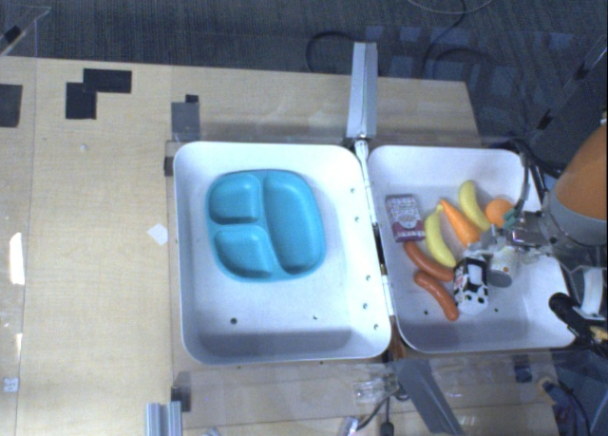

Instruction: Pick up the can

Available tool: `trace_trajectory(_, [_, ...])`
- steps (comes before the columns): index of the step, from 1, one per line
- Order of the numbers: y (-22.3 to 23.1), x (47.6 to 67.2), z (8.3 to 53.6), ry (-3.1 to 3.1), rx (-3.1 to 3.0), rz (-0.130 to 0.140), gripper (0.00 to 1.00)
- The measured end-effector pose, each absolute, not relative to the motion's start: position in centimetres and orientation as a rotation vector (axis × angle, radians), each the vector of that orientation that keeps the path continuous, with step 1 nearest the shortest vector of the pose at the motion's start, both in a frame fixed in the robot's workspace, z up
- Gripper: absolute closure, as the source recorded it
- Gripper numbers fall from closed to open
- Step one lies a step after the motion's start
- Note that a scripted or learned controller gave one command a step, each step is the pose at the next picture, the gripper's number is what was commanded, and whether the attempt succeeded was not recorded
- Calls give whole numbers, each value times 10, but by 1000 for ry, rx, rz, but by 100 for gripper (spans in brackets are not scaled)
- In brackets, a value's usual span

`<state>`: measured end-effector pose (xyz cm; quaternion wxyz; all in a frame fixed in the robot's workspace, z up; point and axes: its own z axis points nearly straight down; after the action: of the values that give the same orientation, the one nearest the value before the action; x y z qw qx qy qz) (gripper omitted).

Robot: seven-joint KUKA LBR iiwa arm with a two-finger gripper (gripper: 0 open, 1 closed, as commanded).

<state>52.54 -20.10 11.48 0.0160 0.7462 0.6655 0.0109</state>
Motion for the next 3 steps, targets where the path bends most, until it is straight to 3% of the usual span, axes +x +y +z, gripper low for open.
trace_trajectory(1, [-198, 575, 88, 2015, 2402, 14, 0])
trace_trajectory(3, [-192, 498, 89, 1787, 2573, 13, 0])
